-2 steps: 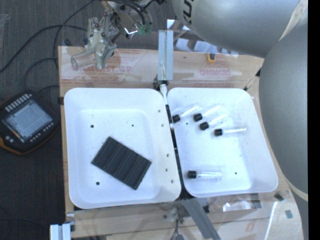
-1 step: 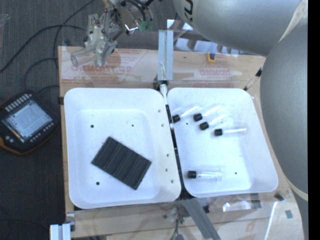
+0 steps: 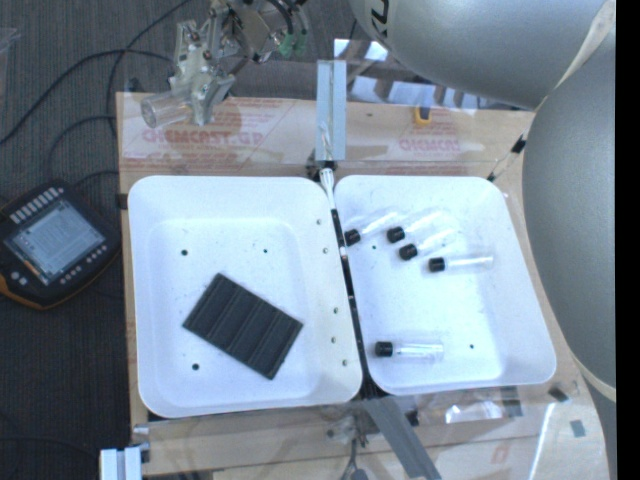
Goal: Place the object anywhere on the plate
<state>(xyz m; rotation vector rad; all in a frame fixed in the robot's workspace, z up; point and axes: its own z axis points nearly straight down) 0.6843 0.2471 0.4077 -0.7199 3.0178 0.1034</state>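
A dark ribbed rectangular plate (image 3: 242, 325) lies flat in the left bin (image 3: 160, 218), toward its front. My gripper (image 3: 201, 96) hangs high above the bench's far left corner, beyond the left bin's back rim. A clear tube (image 3: 158, 111) sticks out to the left from between its fingers, lying roughly level. In the right bin (image 3: 500, 358) lie several clear tubes with black caps: a cluster (image 3: 410, 240) near the back and a single one (image 3: 408, 349) near the front.
A teach pendant (image 3: 50, 243) rests on the floor left of the bench, with cables running behind it. An upright metal post (image 3: 331, 110) stands behind the seam between the bins. The arm's big grey body (image 3: 520, 38) covers the upper right.
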